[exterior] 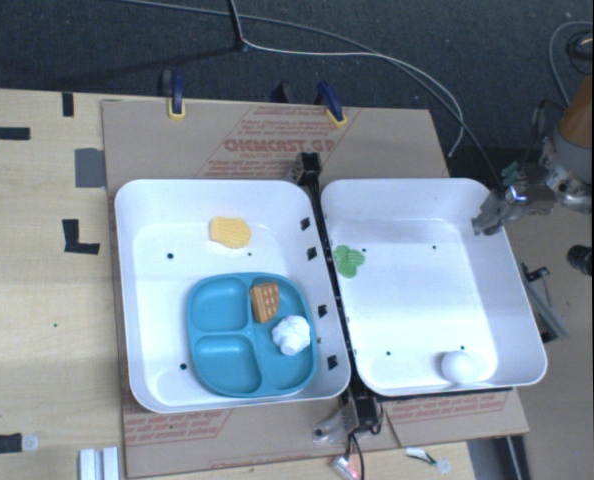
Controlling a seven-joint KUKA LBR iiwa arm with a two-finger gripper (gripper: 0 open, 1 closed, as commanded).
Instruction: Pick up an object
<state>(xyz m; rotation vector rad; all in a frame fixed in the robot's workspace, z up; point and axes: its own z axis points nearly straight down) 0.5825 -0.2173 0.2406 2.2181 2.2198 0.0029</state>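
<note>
- The gripper (pixel 489 220) hung at about three o'clock, over the far right rim of the right bin (pixel 417 193); whether its fingers stood wide or narrow could not be told, and nothing showed between them.
- In that bin, a green object (pixel 349 261) lay at nine o'clock, a white ball (pixel 461 366) at five.
- In the left bin (pixel 137 268), a yellow piece (pixel 230 232) lay at twelve.
- The blue tray (pixel 222 353) below held a waffle-like piece (pixel 265 301) and a white lump (pixel 291 335), perhaps touching.
</note>
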